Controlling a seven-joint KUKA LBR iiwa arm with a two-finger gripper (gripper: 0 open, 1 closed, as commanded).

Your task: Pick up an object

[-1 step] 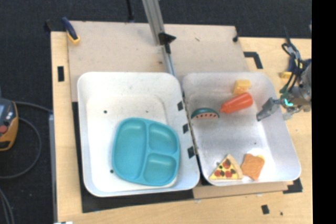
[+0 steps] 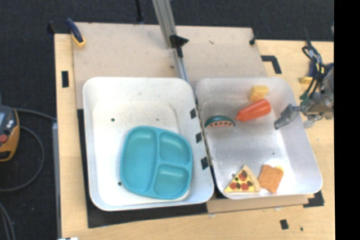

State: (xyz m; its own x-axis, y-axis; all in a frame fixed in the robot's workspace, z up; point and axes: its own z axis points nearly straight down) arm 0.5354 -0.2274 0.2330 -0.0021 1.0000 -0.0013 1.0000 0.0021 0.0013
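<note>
We see gripper [image 2: 287, 116] at right rim of right bin [image 2: 306, 143], small and blurred; we cannot tell its finger state. Arm behind it cut by picture's right side. Orange-and-black device [image 2: 8, 135] cut by left edge. Cable bundle [image 2: 313, 59] too small to read.

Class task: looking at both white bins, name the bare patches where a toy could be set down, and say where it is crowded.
Left bin: bare along the far side, beyond the teal divided plate. Right bin: bare in the middle, between the carrot and the pizza slice. Crowded: far side with cheese and watermelon slice; near edge with toast.
</note>
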